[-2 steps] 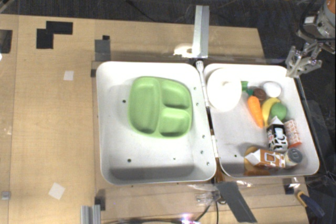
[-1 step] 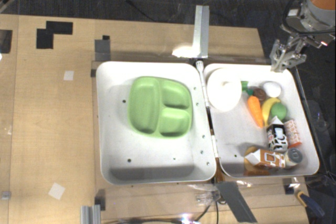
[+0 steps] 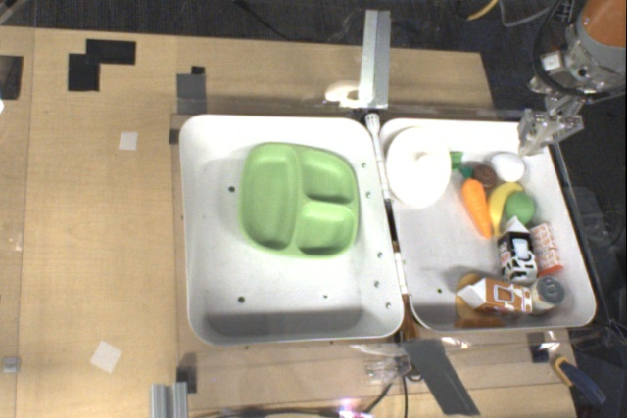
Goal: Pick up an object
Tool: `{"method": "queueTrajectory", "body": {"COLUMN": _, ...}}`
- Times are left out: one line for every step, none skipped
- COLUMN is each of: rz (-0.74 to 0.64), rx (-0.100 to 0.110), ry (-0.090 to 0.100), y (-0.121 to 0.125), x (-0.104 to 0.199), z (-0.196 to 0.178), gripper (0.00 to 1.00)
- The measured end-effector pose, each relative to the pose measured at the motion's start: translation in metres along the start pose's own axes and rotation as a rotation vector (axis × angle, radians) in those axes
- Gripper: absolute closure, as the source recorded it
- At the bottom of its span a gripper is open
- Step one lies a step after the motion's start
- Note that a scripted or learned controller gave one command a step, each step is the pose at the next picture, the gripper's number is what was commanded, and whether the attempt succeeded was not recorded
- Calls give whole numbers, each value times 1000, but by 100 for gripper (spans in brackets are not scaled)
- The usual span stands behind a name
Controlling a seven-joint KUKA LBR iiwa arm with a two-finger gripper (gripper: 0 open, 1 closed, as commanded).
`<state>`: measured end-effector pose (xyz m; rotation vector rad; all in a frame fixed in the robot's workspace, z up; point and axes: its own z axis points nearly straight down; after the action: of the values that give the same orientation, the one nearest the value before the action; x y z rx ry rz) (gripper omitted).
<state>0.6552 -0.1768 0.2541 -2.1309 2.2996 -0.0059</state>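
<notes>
Egg [image 3: 506, 165] below gripper [image 3: 545, 128] (apart)

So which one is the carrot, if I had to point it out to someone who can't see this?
Start at the right-hand white bin, the one crowded with small items. Near its middle, just right of the round white plate, lies the carrot. It is the one long, tapered orange piece, slanting down the bin, with a yellow banana and a green fruit on its right.

Even overhead light, soft shadows inside the white bins [image 3: 196, 240], slight overall blur.
</notes>
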Motion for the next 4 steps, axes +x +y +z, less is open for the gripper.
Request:
{"method": "queueTrajectory", "body": {"rz": -290, "rx": -2, "ry": 0, "y": 23, "x": 30, "z": 10, "gripper": 100}}
{"method": "queueTrajectory", "body": {"rz": -288, "rx": 5, "ry": -2, "y": 21, "x": 27, "z": -3, "gripper": 100}}
{"method": "queueTrajectory", "body": {"rz": -672, "rx": -2, "ry": -1, "y": 2, "x": 20, "z": 22, "gripper": 100}}
{"method": "queueTrajectory", "body": {"rz": -589, "rx": 2, "ry": -1, "y": 8, "x": -44, "z": -20, "gripper": 100}}
